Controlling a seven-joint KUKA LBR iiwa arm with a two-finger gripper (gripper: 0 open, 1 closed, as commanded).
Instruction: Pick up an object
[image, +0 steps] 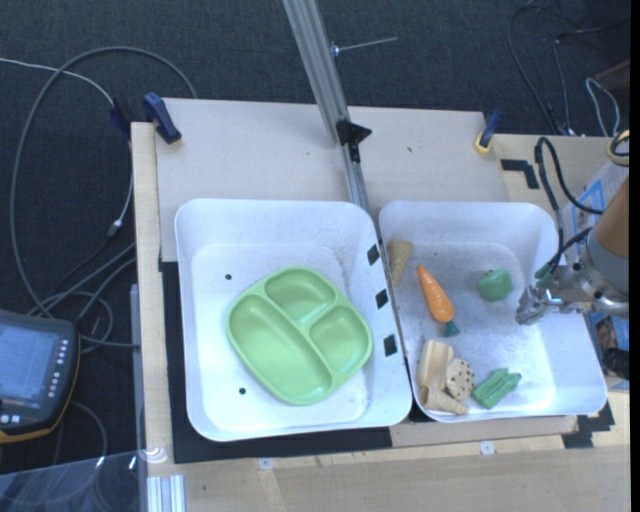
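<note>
Bins: two shallow white bins sit side by side; the left bin (200, 240) carries a green divided plate (300, 333), the right bin (470, 218) carries the small toys, so the picking is likely meant to happen on the right.
Candidates: an orange toy carrot (434, 293) lies slantwise near the middle of the right bin; a small green rounded toy (494, 285) lies beside it toward the arm; a tan cone-like piece (399, 258) rests against the dividing wall; tan blocks, one dotted (446, 377), and a green leafy toy (496, 387) crowd the near corner.
Gripper: the gripper (530, 306) hangs low over the right bin's right side, nothing between its fingers; whether they stand wide or narrow I cannot tell.
Nearest target: the green rounded toy, just beside the gripper, apart from it.
Stage: judged as approach; nothing lifted yet.
</note>
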